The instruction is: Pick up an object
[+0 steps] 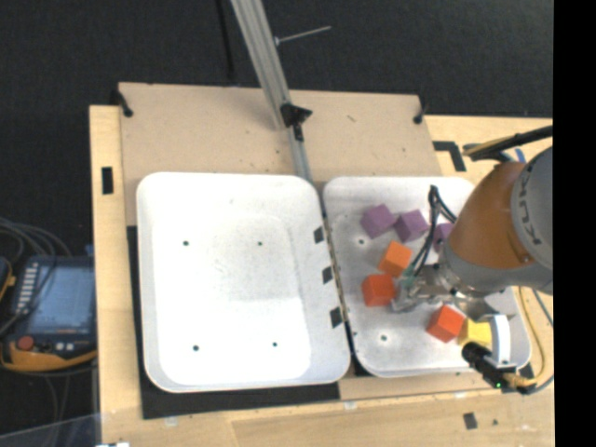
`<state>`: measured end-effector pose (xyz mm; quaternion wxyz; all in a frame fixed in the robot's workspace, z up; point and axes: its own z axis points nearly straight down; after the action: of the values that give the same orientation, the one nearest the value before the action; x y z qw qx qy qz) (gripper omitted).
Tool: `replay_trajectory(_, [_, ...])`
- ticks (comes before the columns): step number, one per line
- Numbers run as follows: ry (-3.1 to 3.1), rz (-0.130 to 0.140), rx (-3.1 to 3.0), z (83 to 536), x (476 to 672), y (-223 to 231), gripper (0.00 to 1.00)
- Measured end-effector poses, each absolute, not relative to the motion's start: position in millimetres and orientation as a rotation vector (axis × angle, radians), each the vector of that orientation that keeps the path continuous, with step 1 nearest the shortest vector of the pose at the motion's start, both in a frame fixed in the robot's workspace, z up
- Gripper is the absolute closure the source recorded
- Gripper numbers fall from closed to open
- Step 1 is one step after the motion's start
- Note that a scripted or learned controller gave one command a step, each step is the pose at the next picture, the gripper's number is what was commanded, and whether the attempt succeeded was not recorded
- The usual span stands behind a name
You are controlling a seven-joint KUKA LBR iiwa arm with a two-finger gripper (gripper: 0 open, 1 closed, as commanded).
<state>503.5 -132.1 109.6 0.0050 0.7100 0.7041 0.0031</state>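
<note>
Orange block point(378, 290) lies in right bin point(408, 356), just left of the gripper point(406, 298), whose closure state cannot be told.

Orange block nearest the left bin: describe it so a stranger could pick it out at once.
Find the white bin on the view's right, under the arm. The orange block lies near its middle, just left of the gripper. It is redder than the other two orange blocks and closest to the other bin.
</note>
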Motion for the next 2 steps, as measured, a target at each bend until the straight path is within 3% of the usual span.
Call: replay_trajectory(2, [2.221,0.005,2.214,208,520.3,-143,1.0])
